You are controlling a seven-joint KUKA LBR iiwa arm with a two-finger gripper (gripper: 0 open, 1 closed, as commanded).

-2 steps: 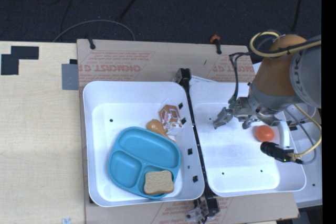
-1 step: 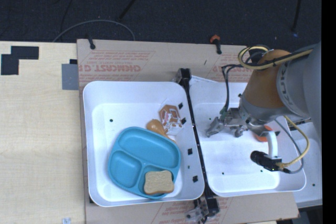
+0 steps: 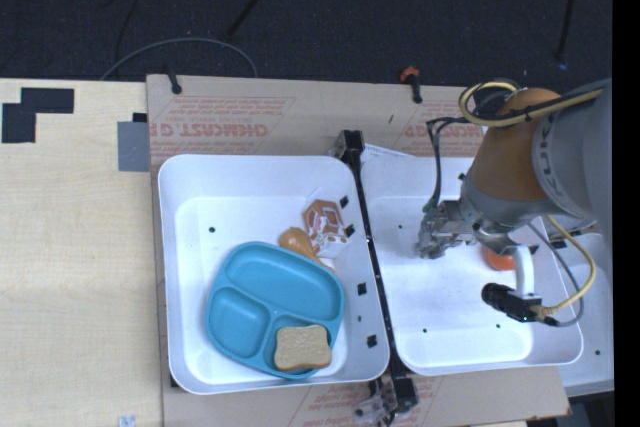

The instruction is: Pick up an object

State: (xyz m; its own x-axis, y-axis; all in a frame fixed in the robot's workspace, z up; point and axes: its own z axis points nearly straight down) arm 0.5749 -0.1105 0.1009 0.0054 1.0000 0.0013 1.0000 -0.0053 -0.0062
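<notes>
The nearest candidate to the arm is a small orange object (image 3: 497, 260) in the right bin (image 3: 450, 335), lying on the bin floor just beside the wrist and partly hidden under it. Only a rounded orange patch is visible, so its full shape is not clear. It looks like a small toy piece, probably light and stiff; I judge that a pinch across its narrow width can hold it, though a smooth plastic surface may slip.

The gripper (image 3: 432, 240) hangs low over the floor of the right bin, to the left of the orange object and apart from it. I cannot tell if it is open or closed, and nothing is seen held in it.

The left bin (image 3: 185, 215) has more things. A blue divided plate (image 3: 250, 305) lies flat, wide and thin, so it is hard to take except by its rim. In its lower compartment rests a tan bread slice (image 3: 302, 347), which looks light and is easier to take by its two sides. Behind the plate, touching its upper edge, are a small orange piece (image 3: 296, 241) and a brown and white patterned item (image 3: 324, 223).

Both bins stand on a cardboard sheet (image 3: 230, 120) on the worktop.
</notes>
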